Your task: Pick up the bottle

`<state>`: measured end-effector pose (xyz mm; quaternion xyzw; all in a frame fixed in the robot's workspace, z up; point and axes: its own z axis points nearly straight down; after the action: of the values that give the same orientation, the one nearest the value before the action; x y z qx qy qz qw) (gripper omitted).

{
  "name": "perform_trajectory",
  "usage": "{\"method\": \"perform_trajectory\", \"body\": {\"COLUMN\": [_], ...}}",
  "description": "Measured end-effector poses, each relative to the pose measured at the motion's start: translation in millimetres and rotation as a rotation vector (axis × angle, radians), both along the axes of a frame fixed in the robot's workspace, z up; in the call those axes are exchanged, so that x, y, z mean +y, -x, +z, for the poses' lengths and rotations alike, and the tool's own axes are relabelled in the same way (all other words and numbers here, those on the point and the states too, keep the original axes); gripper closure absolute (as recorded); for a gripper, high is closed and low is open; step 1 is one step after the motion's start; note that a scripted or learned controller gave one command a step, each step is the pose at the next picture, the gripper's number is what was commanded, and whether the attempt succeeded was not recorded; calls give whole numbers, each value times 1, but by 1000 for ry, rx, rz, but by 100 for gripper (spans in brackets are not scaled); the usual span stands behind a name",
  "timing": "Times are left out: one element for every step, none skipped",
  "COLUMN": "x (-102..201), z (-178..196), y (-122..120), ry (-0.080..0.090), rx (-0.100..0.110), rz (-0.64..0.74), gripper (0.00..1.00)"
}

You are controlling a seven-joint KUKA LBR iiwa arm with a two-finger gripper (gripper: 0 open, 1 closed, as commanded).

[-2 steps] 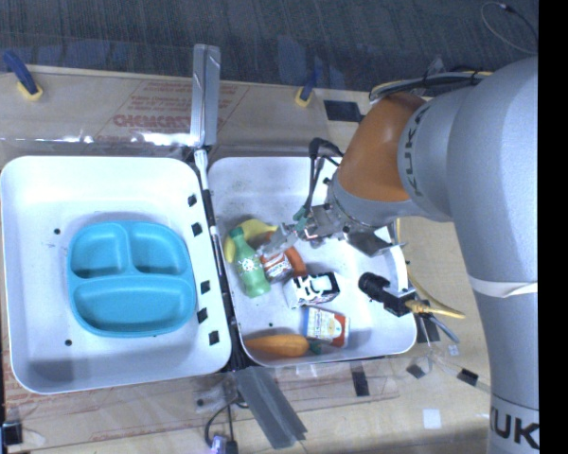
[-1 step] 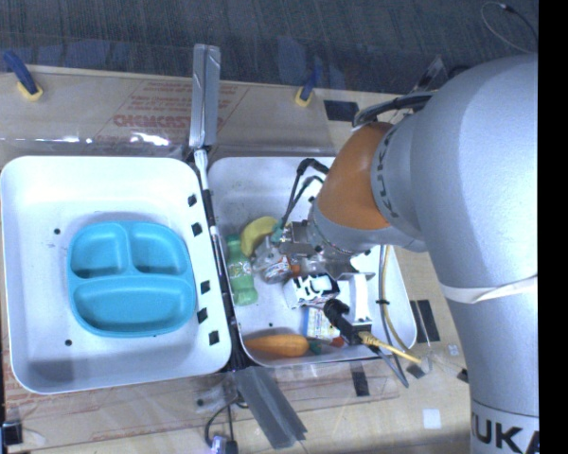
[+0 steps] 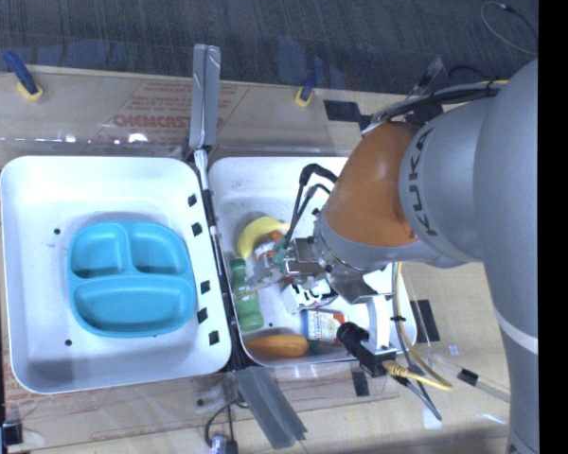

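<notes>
green-capped clear plastic bottle lying flat | right white bin: yellow banana, orange thing | left white bin: blue divided tray | gripper fingers: can't tell

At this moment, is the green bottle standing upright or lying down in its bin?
Lying down. The green bottle rests lengthwise on the floor of the right bin, along its left wall, cap toward the banana, beside the gripper.

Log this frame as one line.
arm over right bin | gripper above green bottle | grasp unconfirmed | blue tray in left bin
</notes>
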<state>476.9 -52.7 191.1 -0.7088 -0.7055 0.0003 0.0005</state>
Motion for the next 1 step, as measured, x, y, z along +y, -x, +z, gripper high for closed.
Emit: {"method": "perform_trajectory", "body": {"x": [67], "z": [-1], "y": [-11], "ry": [1], "rx": [2], "rz": [-434], "gripper": [0]}}
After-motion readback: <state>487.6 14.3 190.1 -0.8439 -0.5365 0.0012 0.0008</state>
